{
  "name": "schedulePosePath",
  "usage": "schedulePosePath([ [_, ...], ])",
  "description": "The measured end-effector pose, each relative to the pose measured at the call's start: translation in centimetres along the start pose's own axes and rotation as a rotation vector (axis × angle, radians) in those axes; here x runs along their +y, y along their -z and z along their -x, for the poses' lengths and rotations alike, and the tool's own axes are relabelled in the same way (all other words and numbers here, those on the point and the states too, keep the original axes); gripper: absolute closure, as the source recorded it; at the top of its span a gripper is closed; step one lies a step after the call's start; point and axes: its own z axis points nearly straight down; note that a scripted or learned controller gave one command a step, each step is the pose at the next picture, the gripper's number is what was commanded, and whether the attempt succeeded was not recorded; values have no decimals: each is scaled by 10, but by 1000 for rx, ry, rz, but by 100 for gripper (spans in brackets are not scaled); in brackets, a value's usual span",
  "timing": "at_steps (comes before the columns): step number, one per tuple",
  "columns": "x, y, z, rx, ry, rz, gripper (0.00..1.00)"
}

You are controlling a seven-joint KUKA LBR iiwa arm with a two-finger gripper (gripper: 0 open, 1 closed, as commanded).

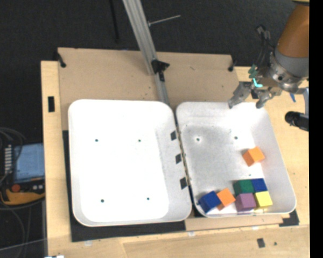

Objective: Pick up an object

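Orange cube (253,156) lies apart in the right bin (220,117), toward the desk's front edge from the hand (248,98), whose fingers stand apart, empty.

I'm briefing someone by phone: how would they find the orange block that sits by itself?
Look in the right-hand white bin, the one with coloured blocks. Most blocks huddle along its near edge; the lone orange block lies apart from them, farther up toward the bin's right wall. The other orange block touches a blue block.
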Motion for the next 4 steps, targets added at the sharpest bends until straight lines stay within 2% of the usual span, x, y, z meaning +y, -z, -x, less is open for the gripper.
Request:
schedulePosePath([
  [1,1,3,1,-4,2,4,0],
  [2,6,-58,3,-2,1,-1,0],
  [4,11,-164,13,-3,0,2,0],
])
